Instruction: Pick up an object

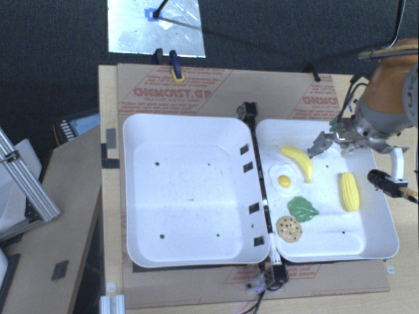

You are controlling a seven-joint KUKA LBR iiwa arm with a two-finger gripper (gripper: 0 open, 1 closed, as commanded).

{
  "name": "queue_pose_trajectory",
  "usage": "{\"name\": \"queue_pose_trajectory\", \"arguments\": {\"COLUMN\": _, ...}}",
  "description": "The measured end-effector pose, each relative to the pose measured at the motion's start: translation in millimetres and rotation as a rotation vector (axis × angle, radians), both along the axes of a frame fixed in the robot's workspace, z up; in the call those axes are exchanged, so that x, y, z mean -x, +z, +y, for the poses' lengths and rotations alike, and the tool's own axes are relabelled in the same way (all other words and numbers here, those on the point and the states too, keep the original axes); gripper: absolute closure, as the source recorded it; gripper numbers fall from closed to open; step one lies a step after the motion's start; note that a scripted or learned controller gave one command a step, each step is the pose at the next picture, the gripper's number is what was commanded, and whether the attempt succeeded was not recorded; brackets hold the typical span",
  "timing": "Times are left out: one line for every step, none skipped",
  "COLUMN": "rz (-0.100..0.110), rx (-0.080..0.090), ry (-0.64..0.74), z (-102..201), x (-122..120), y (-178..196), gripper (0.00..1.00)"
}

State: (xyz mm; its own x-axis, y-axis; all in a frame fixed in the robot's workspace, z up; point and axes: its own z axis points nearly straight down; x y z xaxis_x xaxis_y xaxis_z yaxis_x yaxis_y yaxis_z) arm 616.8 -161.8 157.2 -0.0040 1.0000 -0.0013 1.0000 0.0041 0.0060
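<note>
The gripper [325, 142] hovers near the right bin's [380, 241] far edge; I cannot tell its state. The banana [298, 161] lies just beside it, toward the divider, long axis slanting.

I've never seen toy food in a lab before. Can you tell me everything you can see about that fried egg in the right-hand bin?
The fried egg looks like a flat plastic toy: an irregular white patch with a round, glossy yellow yolk near its middle. It lies flat on the floor of the right bin, close to its left wall. The banana sits just up and right of it, the green leaf just below. Whether either touches it is unclear.
</note>
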Motion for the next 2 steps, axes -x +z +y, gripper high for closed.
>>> {"name": "queue_pose_trajectory", "arguments": {"rz": 0.012, "rx": 0.0, "ry": -0.01, "z": -49, "x": 89, "y": -19, "gripper": 0.0}}
{"name": "queue_pose_trajectory", "arguments": {"rz": -0.005, "rx": 0.002, "ry": 0.003, "z": -44, "x": 11, "y": 9, "gripper": 0.0}}
